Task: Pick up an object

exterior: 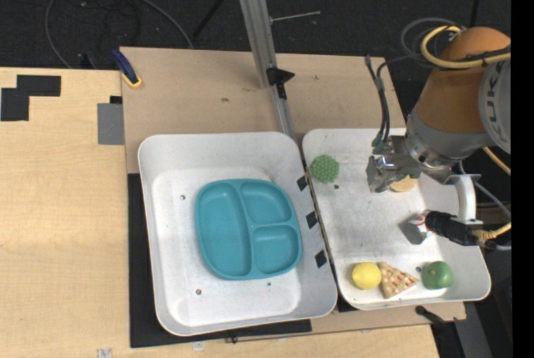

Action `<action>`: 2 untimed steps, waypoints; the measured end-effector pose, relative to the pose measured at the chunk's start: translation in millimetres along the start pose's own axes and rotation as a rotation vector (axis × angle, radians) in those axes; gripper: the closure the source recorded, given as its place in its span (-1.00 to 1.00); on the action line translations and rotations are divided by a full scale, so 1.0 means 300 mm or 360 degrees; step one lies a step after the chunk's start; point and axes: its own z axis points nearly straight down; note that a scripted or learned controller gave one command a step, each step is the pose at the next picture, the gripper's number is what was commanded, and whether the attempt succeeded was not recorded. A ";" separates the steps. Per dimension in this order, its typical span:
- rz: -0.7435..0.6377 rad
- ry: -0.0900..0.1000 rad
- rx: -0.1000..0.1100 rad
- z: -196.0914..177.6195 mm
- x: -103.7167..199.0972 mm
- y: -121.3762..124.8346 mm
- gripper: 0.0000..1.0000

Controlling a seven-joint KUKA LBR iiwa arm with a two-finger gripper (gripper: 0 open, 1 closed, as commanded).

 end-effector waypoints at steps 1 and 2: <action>0.0000 0.0000 0.0001 -0.163 -0.004 0.004 1.00; -0.0004 0.0004 0.0014 -0.101 0.162 -0.024 1.00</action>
